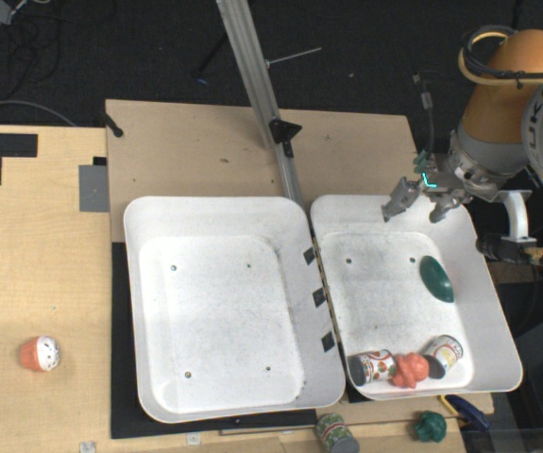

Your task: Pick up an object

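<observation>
In the right bin (pixel 384 253) lie a dark green oval object (pixel 436 278), a small can with a red and white label (pixel 372 366), an orange-red lumpy toy (pixel 409 370) and a second small can (pixel 444 355). These last three sit together along the bin's near edge. My gripper (pixel 418 204) hangs over the far right corner of the right bin, its two fingers (pixel 398 202) spread apart with nothing between them. It is well above and behind the green object.
The left bin (pixel 158 253) sits beside the right one. An orange ball (pixel 40 354) rests on the wooden bench at left. A can (pixel 332 432) and a green toy (pixel 431 427) lie outside the bins at the front. A metal rail (pixel 257 74) slants across the back.
</observation>
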### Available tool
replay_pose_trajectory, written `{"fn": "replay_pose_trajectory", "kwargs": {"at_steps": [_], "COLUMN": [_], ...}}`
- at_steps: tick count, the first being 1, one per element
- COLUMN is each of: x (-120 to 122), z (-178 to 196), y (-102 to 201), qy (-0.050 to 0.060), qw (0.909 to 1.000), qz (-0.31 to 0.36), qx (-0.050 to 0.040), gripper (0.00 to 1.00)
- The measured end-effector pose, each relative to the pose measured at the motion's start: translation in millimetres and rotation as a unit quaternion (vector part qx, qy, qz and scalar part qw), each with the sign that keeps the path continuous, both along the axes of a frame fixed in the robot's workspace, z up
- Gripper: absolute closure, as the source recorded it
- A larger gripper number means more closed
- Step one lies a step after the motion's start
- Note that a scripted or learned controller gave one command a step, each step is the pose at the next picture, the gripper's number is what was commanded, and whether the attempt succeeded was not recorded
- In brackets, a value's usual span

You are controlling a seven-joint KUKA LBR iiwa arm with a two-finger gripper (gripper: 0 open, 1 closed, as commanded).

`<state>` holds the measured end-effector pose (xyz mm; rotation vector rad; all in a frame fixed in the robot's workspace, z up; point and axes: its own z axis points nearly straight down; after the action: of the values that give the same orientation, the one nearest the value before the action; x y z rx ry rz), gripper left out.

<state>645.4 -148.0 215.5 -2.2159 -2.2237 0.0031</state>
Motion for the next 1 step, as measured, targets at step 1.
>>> {"fn": "replay_pose_trajectory", "kwargs": {"at_steps": [1], "x": [-2.5], "z": [-50.4], "y": [9.7], "qy": [0.002], "qw": [1.0000], "qz": [-0.001], "qx": [0.0008], "gripper": [0.00]}}
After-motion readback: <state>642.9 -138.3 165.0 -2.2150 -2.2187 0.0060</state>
